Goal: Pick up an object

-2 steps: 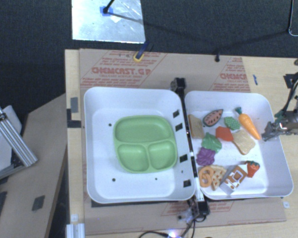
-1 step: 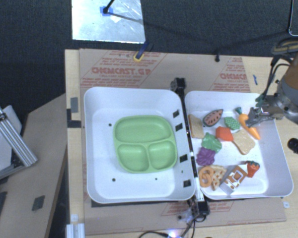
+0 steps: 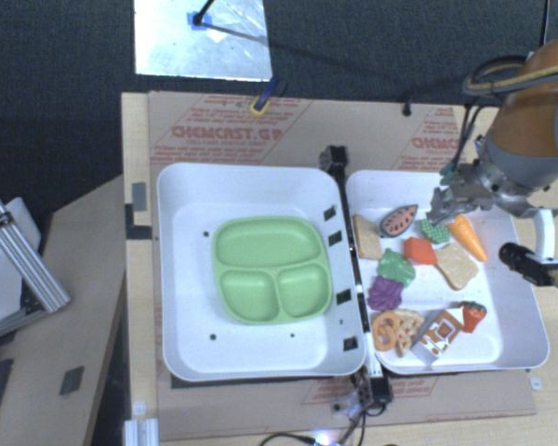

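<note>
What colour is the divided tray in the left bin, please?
Light green, seen in the camera view: the tray.

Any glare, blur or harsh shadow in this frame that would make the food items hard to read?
Camera view: lighting is even and soft; mild glare on the foil sheet at top. The green tray and the toys in the right bin read clearly, with faint shadows. The gripper looks slightly soft beside the carrot.

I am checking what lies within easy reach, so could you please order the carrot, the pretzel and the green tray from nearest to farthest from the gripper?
1. Carrot, right bin, just beside the gripper.
2. Pretzel, right bin's near edge.
3. Green tray, left bin.
</note>
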Robot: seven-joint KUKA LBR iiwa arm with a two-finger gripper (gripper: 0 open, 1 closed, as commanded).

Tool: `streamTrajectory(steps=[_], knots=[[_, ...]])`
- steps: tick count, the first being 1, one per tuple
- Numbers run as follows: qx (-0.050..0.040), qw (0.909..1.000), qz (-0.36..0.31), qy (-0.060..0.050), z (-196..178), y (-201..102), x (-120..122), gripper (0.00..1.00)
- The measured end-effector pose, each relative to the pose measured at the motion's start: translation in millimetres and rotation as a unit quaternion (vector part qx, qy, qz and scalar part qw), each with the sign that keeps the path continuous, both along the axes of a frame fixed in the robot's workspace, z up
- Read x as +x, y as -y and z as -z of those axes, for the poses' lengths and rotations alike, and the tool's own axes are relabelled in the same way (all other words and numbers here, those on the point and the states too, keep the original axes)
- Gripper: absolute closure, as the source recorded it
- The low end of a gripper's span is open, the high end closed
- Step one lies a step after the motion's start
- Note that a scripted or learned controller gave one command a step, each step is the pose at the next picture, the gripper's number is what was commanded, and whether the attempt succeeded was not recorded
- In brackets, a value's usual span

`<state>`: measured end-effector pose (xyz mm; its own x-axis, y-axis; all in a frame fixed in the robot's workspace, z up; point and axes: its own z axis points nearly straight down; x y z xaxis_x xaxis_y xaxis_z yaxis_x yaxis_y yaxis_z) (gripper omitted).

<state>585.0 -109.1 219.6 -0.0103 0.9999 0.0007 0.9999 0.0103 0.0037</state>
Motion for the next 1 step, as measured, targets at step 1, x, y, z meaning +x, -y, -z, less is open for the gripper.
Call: streamTrajectory(steps=[1], knots=[[0.0002,1.0000,0.000,0.000,1.4,-50.6,19.5,1.00]])
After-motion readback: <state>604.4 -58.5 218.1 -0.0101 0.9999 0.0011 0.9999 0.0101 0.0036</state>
